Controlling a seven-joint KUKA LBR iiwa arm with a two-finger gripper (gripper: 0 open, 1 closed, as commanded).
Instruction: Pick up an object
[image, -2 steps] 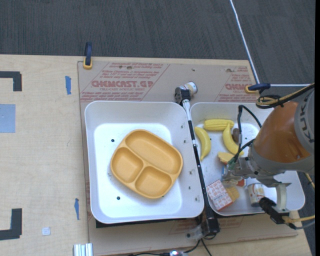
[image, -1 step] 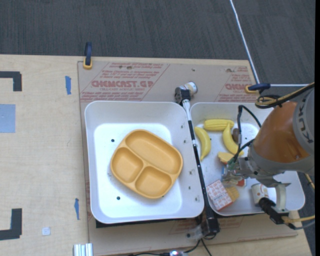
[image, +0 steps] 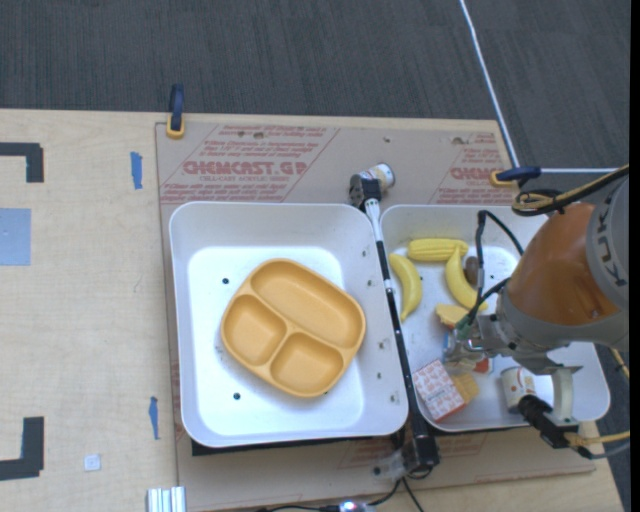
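My gripper (image: 467, 347) reaches down into the right bin (image: 436, 222), low over the items at its near side. Under and beside it lie a red-and-white checked packet (image: 438, 389) and a small orange piece (image: 466, 384). Three yellow toy bananas lie farther back: one (image: 406, 283) along the left wall, one (image: 436, 249) at the back, one (image: 460, 281) beside the arm. A smaller yellow piece (image: 450, 315) sits just left of the gripper. The arm's orange band (image: 565, 270) hides the bin's right part.
The left bin (image: 200, 300) holds a yellow three-compartment plate (image: 292, 327). A black divider bar (image: 390, 300) runs between the bins. A white-and-orange object (image: 519, 385) lies near the right bin's front, with cables along the front edge.
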